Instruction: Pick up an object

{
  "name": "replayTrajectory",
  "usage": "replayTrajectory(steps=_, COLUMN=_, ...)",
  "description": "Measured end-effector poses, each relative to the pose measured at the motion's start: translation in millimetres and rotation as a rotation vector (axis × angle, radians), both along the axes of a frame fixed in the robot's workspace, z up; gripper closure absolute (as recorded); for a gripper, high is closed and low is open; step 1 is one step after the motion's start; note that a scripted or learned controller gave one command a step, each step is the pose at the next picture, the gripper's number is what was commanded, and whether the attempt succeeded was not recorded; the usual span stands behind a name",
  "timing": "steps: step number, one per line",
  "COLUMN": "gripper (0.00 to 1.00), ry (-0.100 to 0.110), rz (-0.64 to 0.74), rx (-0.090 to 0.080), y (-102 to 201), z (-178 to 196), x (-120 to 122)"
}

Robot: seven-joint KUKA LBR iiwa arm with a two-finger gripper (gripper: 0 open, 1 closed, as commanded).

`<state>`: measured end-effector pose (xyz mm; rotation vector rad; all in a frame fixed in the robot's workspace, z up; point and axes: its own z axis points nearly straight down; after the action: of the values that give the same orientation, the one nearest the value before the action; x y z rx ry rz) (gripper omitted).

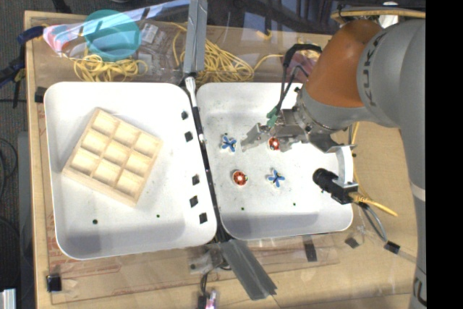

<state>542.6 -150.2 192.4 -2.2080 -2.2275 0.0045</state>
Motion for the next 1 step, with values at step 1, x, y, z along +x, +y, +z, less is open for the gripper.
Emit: replayTrajectory(steps=1, gripper=0.00, ry=0.000, rz=-0.058, rx=-0.001, y=-60.5, z=-80.9, x=-3.7)
